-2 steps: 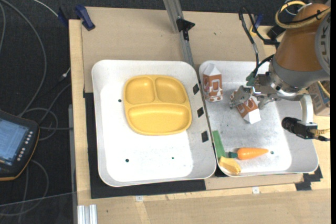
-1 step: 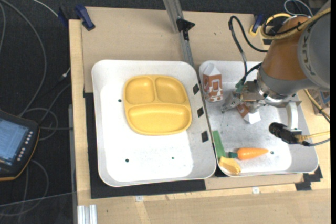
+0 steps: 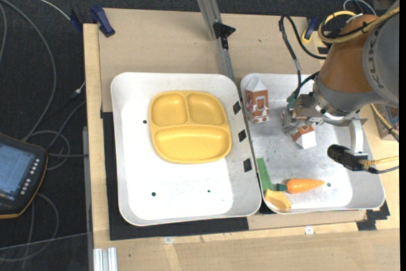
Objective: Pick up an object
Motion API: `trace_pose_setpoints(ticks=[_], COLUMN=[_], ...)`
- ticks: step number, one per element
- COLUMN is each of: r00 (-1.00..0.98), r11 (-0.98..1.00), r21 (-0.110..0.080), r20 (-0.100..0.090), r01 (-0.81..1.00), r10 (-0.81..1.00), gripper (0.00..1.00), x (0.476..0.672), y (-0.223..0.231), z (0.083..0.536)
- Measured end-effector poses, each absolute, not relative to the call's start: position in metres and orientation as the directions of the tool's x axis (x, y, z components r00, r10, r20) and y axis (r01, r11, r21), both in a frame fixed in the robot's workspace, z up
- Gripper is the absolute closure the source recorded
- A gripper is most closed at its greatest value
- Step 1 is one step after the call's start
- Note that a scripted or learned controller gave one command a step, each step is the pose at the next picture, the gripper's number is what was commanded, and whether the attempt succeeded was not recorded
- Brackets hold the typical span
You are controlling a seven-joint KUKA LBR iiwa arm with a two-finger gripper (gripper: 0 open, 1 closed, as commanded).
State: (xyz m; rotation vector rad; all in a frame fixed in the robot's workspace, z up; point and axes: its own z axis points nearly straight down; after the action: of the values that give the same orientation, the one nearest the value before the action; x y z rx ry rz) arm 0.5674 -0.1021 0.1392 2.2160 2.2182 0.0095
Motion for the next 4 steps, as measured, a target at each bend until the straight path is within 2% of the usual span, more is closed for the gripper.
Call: trace_pose_setpoints(ticks=[1,2,3,4], r00=[0.000,-0.001,-0.001,-0.008], r11=[0.000,0.001,0.001,0.008], r21=[0.006,0.008,0.004,0.001], r20=[-0.001,-0.002,-0.001,0.003], r01=[1.000,1.000,1.000,1.000], r10=[1.000,1.000,1.000,1.000], gripper=[1.00,1.00,1.00,1.00], x=[0.562,0.569,0.569,0.571], y=[-0.110,-0.120,-0.120,-0.061], z=[0.194,0.249,0.261,0.266])
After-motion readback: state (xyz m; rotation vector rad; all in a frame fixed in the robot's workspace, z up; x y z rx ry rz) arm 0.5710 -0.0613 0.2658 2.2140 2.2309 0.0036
